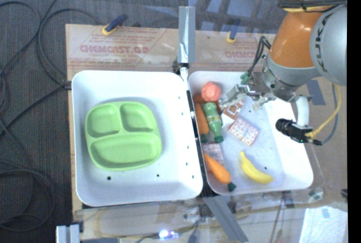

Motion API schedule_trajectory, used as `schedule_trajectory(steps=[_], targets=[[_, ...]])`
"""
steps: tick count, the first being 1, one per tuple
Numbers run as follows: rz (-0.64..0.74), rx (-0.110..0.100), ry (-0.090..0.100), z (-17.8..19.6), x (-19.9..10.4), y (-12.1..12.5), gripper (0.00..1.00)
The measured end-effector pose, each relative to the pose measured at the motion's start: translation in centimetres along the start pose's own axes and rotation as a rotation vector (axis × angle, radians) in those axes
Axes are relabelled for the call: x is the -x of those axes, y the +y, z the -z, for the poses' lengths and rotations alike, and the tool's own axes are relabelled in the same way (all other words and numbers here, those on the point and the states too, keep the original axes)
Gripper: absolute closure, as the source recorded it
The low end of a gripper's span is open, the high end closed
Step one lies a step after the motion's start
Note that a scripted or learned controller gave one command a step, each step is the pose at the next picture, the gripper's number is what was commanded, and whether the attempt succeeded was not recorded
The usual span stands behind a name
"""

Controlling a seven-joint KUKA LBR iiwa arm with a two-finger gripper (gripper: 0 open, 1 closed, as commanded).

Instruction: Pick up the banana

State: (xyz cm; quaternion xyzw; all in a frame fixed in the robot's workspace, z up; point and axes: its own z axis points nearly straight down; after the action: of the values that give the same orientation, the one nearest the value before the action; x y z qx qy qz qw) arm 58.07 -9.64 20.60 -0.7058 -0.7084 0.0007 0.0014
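The yellow banana (254,169) lies in the right bin (293,171), near its front edge, curved and flat on the bin floor. My gripper (240,96) hangs over the back half of the same bin, well behind the banana and apart from it. Its metal fingers point down and to the left, above a small checkered packet (243,131). Nothing is visibly held between them.
The right bin also holds a pink ball (211,91), a green bottle (213,121), an orange carrot (217,168) and another orange piece (201,119) along its left wall. A green divided plate (123,135) sits in the left bin (84,89).
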Motion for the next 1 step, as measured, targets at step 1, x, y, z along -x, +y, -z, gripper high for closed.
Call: schedule_trajectory(steps=[1], targets=[[0.103, 0.026, -0.008, -10.32, 4.54, -4.76, 0.0]])
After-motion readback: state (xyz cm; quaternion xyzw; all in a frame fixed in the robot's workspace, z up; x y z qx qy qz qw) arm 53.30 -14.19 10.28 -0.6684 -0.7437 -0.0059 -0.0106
